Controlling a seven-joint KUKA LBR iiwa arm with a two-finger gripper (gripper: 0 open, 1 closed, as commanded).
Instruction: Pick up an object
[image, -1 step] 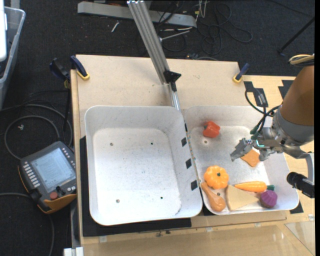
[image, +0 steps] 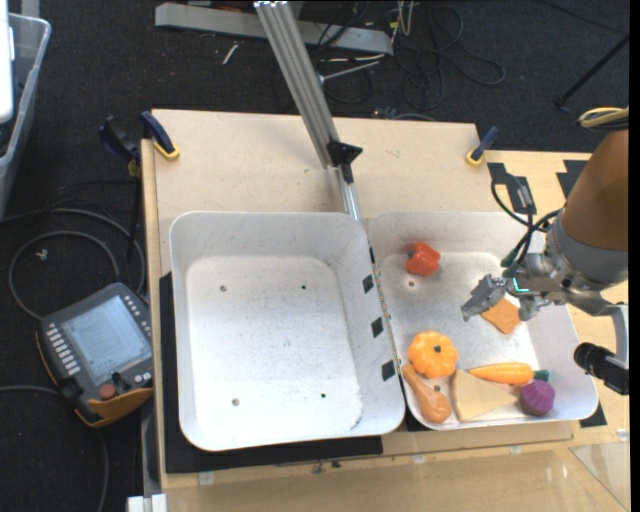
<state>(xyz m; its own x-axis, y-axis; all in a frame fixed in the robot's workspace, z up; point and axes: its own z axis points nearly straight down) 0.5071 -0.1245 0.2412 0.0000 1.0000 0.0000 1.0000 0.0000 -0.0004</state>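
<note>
Arm reaching in, tool lowered

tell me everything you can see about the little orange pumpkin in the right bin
The pumpkin is a small, rounded toy, yellow-orange with ribbed lobes and a dark green stem on top, plastic-looking and sitting upright. It rests on the floor of the right bin, near that bin's left wall in its lower half. Its lower edge touches or overlaps the tan-orange elongated piece just below it. The carrot lies apart to its right.
</note>
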